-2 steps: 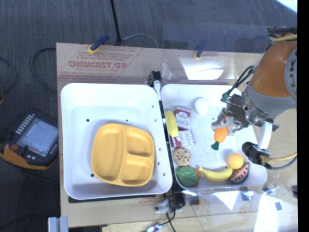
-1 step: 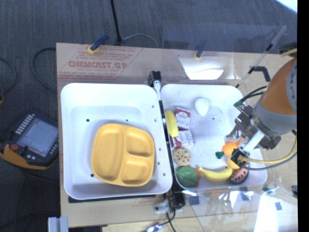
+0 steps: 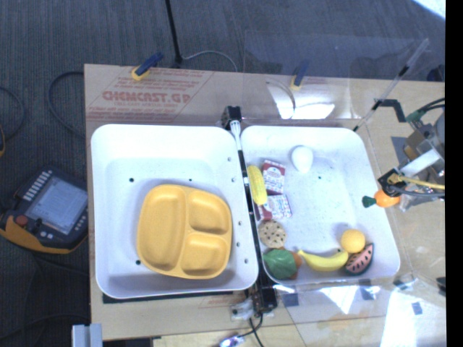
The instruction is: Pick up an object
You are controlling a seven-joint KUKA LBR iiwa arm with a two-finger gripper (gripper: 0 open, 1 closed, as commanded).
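Hovering at right bin's outer rim, pincer with small orange carrot-like piece at its tip; grip state unclear. Right bin contents: one egg, corn cob, two packets, cookie, banana, lemon, watermelon slice, green vegetable. Left bin: one yellow tray.
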